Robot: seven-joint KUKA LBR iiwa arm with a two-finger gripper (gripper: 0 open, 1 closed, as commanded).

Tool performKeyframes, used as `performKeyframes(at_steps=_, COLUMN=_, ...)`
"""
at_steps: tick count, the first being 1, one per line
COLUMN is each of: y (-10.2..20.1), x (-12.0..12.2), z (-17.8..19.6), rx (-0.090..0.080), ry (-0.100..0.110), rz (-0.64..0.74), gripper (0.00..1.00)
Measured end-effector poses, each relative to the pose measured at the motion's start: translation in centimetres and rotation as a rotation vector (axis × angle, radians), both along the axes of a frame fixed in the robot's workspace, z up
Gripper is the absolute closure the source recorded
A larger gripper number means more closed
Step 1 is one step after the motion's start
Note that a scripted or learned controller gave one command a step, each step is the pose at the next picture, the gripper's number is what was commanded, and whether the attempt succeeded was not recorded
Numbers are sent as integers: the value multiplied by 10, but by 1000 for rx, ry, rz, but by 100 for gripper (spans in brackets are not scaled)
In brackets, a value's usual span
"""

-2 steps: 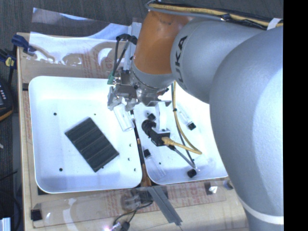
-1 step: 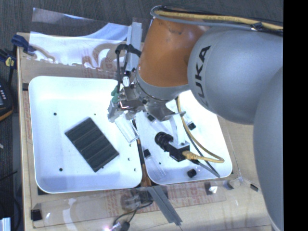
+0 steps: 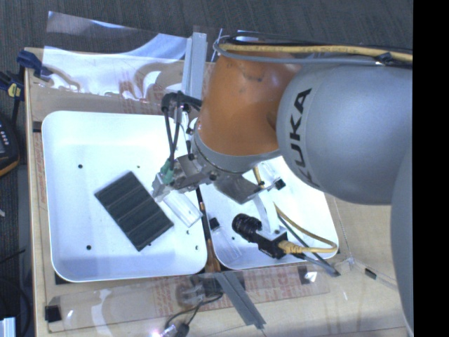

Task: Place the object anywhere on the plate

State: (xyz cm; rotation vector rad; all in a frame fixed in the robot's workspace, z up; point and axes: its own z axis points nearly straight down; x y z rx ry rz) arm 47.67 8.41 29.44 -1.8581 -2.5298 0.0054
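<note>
A pale wooden counter carries two shallow white plastic bins side by side. The left white bin is the one seen most fully. In it lies a dark grey ribbed rectangular slab, flat on the bin floor and turned on a diagonal, a little below and right of the bin's middle. It touches no wall of the bin. Whether this slab is the plate or the object to be placed cannot be told.

Just beside the slab's upper right edge hangs the tool, low over the left bin near the wall that it shares with its neighbour. The tool looks close to the slab, but contact cannot be made out, and whether it is spread, pressed together or pinching anything cannot be told. A thin black cable runs up from it.

Above and to the right looms the grey arm with its broad orange band, which covers much of the right white bin. Over that bin's bare floor hang a black cylindrical plug and a looping yellow cable.
</note>
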Motion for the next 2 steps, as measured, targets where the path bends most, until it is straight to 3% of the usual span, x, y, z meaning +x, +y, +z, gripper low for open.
performKeyframes(at_steps=1, y=86, x=3, z=-86, rx=-2, ry=2, rz=-45, gripper=100)
performKeyframes(at_steps=2, y=28, x=-1, z=-93, rx=-3, ry=3, rz=-300, gripper=100)
